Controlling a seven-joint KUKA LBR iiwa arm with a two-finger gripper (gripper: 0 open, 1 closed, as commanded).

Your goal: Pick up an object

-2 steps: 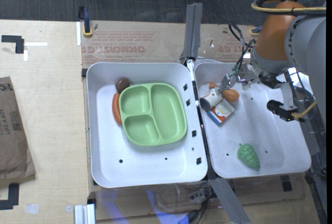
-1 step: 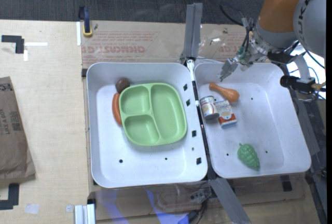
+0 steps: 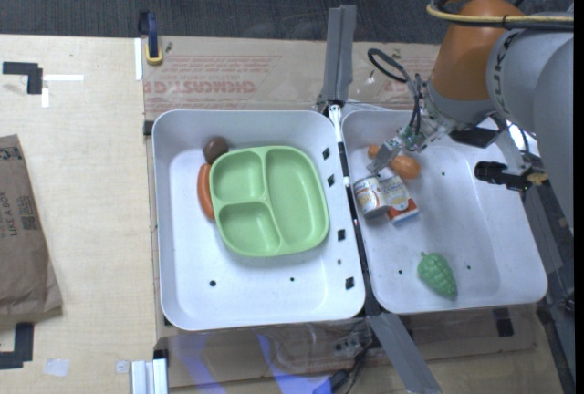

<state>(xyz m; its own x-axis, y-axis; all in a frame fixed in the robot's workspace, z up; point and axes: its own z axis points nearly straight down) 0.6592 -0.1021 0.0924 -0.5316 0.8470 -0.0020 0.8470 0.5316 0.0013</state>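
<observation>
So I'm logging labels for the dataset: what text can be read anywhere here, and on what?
Red print on the cardboard sheet behind the bins: mirrored and upside down, too faint to read for certain.
Dark print and a code block on the brown paper bag at left: too small to read.
Label on the small can in the right bin: blurred, unreadable.

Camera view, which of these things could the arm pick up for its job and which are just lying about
For the job:
gripper
orange object
small carton
green object
green divided tray
brown object
orange-red object

Lying about:
paper bag
clamp
</observation>
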